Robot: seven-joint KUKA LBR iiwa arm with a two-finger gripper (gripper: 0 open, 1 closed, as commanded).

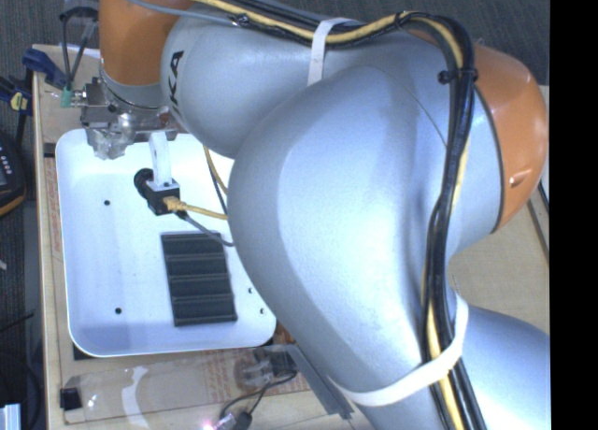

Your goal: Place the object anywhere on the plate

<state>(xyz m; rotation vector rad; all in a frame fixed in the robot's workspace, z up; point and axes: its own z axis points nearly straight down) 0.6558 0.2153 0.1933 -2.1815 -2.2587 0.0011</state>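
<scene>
White bin point(93, 260) largely hidden behind grey arm point(374, 213).

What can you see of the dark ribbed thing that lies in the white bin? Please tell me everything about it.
The dark ribbed thing is a flat rectangular slab, dark grey to black, matte, perhaps rubber or plastic. Several ridges run across its width. It lies flat on the floor of the white bin, in the near half, its long side pointing away from the camera, slightly turned. A thin yellowish cable passes close to its far edge. The gripper hangs farther back, apart from it.
</scene>
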